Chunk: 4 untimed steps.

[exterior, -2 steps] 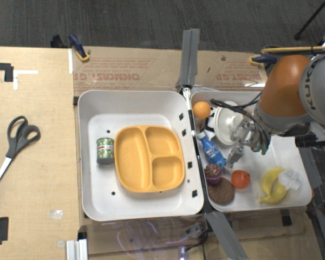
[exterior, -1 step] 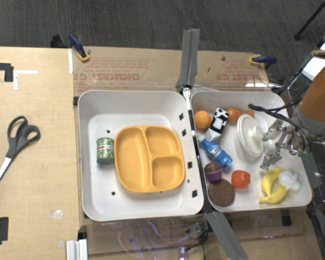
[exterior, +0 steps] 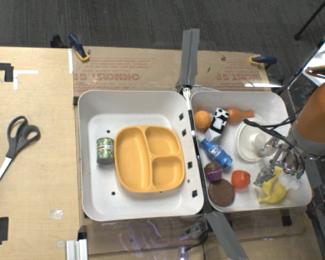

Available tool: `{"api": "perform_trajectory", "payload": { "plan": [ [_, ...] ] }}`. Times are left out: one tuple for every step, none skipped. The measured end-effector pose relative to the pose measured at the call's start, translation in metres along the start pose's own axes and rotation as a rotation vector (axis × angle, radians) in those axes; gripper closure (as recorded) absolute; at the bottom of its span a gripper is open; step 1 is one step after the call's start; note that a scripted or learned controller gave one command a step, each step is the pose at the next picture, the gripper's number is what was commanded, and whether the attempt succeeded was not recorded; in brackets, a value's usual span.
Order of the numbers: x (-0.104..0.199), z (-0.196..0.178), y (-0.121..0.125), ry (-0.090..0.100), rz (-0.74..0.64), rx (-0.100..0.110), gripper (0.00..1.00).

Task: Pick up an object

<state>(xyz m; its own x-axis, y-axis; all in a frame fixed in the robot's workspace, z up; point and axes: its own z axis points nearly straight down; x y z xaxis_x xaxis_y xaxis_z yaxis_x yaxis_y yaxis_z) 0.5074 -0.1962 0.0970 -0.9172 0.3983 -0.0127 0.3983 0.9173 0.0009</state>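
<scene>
My gripper (exterior: pixel 278 166) hangs low over the front right corner of the right bin (exterior: pixel 279 98), reaching in from the right. Directly beneath and in front of it lies a yellow banana-like toy (exterior: pixel 273 191); whether the two touch I cannot make out. A white bowl (exterior: pixel 251 142) sits just left of the gripper, partly covered by its cables. A red tomato (exterior: pixel 240 179) lies to the left of the yellow toy.
The right bin also holds an orange (exterior: pixel 202 119), a black-and-white toy (exterior: pixel 219 121), an orange carrot-like piece (exterior: pixel 240 114), a blue bottle (exterior: pixel 215 152), a purple item (exterior: pixel 213 171) and a brown disc (exterior: pixel 221 193). The left bin (exterior: pixel 92 145) holds a yellow divided plate (exterior: pixel 149 158) and a green can (exterior: pixel 104 150). Scissors (exterior: pixel 16 140) lie on the bench at left.
</scene>
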Motion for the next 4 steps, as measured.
{"api": "perform_trajectory", "payload": {
  "plan": [
    [0.041, 0.004, 0.023, 0.01, 0.018, 0.001, 0.0],
    [0.039, -0.005, 0.023, 0.006, 0.016, 0.0, 1.0],
    [0.063, 0.005, 0.073, 0.012, 0.261, 0.002, 1.0],
    [0.037, -0.096, 0.016, 0.009, 0.132, 0.001, 1.0]
  ]
}}
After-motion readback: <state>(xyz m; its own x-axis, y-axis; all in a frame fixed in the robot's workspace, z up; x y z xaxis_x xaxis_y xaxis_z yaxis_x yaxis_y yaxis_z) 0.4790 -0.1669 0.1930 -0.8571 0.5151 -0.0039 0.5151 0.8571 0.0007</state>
